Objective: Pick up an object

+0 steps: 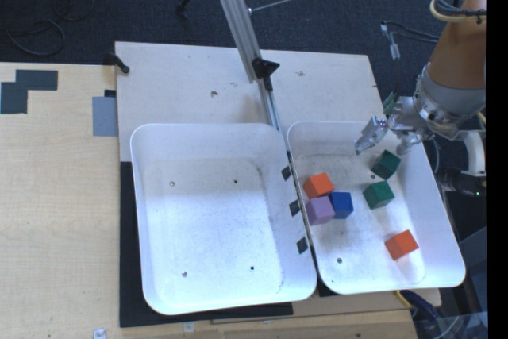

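Blocks lie in the right bin [444, 266], six in all. An orange block [318, 185] sits toward 9 o'clock of that bin, touching a purple block [321, 209] just below it, and a blue block [342, 204] presses against the purple one's right side. Toward 3 o'clock is a green block [379, 194], and a darker green block [386, 164] lies near it at about 1 o'clock, apart from it. A second orange block [402, 244] rests alone toward 5 o'clock, well apart from the cluster.

The gripper [387, 144] hangs over the bin's 1 o'clock corner, directly above the darker green block. Its two fingers [367, 136] are spread, with nothing between them; whether a fingertip touches that block is unclear. The left bin [151, 171] sits beside the right bin, at its 9 o'clock.
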Action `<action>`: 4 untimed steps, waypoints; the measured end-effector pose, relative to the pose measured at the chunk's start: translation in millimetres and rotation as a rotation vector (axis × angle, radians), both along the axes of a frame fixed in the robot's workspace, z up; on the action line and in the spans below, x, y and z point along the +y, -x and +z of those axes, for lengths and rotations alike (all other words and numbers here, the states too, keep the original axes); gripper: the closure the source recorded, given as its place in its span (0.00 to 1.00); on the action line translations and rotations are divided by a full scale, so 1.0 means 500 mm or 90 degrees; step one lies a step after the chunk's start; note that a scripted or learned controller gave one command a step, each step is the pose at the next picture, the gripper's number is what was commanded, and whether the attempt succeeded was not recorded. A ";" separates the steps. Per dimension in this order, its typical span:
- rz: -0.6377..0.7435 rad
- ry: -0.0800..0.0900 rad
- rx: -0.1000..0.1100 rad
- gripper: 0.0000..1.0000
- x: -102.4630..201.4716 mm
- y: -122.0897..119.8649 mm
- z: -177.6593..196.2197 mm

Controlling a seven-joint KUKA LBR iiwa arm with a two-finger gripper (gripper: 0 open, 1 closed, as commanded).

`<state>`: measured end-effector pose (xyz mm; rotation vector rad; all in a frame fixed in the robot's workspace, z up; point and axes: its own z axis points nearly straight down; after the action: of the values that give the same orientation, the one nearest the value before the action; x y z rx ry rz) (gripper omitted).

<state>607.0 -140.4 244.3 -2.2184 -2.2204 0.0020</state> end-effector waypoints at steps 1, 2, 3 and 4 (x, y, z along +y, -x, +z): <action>-0.002 0.000 -0.005 0.00 0.056 0.044 -0.247; -0.002 0.003 -0.016 0.00 0.034 0.005 -0.256; 0.001 0.000 -0.004 0.00 0.106 0.051 -0.098; -0.001 -0.002 0.000 0.00 0.081 0.054 -0.245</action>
<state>580.1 -100.0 121.7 -2.2191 -2.2160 -0.0007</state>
